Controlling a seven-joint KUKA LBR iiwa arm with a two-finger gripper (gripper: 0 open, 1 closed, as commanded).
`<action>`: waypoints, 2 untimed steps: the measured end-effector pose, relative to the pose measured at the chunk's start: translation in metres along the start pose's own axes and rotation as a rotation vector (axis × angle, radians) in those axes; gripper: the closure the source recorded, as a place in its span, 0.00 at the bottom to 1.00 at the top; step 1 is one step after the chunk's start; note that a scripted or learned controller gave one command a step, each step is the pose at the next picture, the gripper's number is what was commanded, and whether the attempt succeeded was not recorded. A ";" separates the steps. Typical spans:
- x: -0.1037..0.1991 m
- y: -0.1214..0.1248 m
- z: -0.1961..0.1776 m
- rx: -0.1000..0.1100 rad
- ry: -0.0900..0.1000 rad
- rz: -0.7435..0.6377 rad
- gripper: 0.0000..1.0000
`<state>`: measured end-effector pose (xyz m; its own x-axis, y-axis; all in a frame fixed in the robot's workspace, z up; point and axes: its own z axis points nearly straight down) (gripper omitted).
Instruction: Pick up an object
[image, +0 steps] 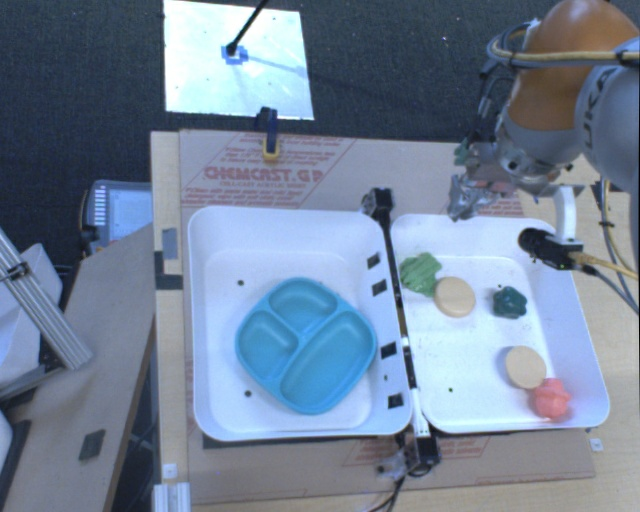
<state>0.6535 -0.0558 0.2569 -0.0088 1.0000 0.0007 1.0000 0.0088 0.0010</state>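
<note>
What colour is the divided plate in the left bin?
Light blue. The divided plate shows plainly in the camera view, lying flat in the left bin.

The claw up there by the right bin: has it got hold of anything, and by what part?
Nothing is held. The claw hangs over the right bin's far rim, apart from the green toy, tan disc and the other pieces.

I'm looking at a robotics lab: an industrial arm (565, 80) with exposed cabling over a cardboard-covered surface (300, 165), two white bins (205, 300) clipped together, toy test objects, dark carpet (80, 90), a taped calibration sheet (235, 60).
</note>
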 end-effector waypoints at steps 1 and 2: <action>0.045 -0.001 0.015 0.000 0.000 0.000 1.00; 0.096 0.004 0.013 -0.002 0.001 -0.001 1.00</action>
<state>0.6564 0.0402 0.2437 -0.0096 1.0000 0.0018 0.9999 0.0096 0.0029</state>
